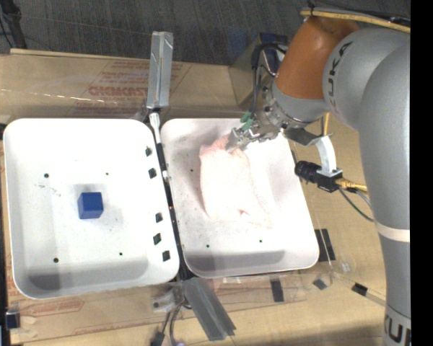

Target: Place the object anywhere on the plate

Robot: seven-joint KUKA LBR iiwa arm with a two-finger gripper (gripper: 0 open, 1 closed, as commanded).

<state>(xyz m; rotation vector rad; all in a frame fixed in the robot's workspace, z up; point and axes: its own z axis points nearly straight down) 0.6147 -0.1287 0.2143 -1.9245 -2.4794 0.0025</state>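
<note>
Grey arm [375,121] reaching in from the right, orange band [310,56] above the wrist. Gripper [242,135] low over the far edge of the pale plate [231,182] in the right bin [296,244]; jaws open or closed, cannot tell; nothing seen gripped. Blue cube [91,204] well apart, alone in the left bin [29,265]. Likely a fetch not yet done: cross the divider [162,193], descend square over the cube, close on flat faces, lift clear, release above mid-plate.
</note>
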